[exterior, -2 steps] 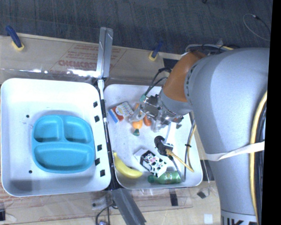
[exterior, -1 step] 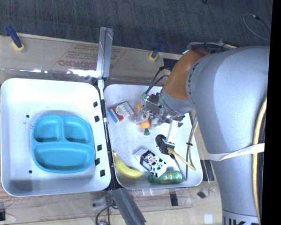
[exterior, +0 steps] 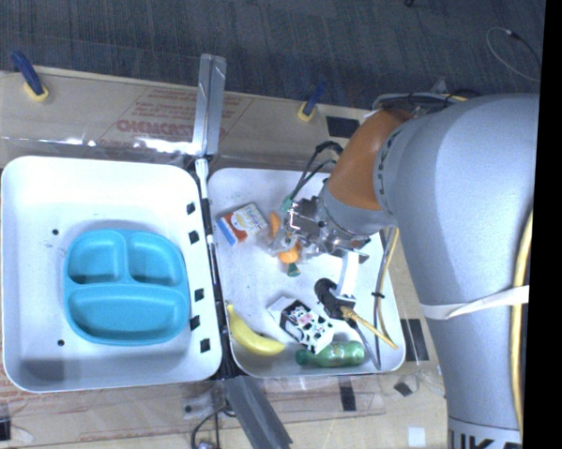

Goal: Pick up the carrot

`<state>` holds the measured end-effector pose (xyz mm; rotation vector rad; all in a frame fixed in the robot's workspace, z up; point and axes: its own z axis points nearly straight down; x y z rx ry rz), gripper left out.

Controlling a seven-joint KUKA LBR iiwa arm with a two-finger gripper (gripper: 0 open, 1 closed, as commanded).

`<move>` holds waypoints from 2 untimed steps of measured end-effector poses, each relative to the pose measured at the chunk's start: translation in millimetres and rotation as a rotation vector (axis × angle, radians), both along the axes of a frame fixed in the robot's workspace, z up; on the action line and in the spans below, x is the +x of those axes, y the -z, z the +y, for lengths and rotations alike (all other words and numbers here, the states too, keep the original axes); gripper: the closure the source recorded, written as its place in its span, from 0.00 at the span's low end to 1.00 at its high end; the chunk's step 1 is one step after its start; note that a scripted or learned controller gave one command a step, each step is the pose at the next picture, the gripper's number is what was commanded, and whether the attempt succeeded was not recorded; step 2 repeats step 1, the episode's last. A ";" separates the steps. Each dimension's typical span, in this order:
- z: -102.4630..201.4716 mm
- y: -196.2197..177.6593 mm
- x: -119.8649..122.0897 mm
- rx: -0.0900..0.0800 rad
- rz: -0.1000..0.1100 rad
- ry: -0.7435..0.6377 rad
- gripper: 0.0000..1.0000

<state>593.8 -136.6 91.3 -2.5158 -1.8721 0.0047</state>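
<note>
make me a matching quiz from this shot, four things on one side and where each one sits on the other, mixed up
Things
1. sky-blue plastic tray with three compartments
2. yellow curved banana
3. small orange carrot
4. dark green rounded vegetable

Places
A. right bin, near front corner, right of the cow-patterned box
B. middle of the left bin
C. right bin, just beside the gripper
D. right bin, front left, against the wall next to the divider

Pairs: 1-B, 2-D, 3-C, 4-A

Small orange carrot (exterior: 288, 256) lies in the right bin's (exterior: 258, 297) upper middle.
</note>
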 end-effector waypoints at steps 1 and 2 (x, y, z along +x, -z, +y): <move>52.1 -159.0 11.1 -0.002 -0.003 0.115 1.00; 52.1 -159.0 11.1 -0.002 -0.003 0.115 1.00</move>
